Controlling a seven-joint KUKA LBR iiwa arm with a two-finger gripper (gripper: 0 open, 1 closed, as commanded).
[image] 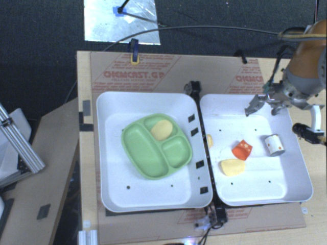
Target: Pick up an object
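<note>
Counting two bins (153,103), four objects.

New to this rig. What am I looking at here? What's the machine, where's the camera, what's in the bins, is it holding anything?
One fixed camera looks down at a slant on a bench with two shallow white bins. The grey and orange arm entering from the right is a robot; its gripper hangs over the right bin's far edge, fingers spread, nothing between them. The right bin holds a red piece, a yellow piece and a small silver can. The left bin holds a green divided plate with a yellowish item in one compartment.
</note>
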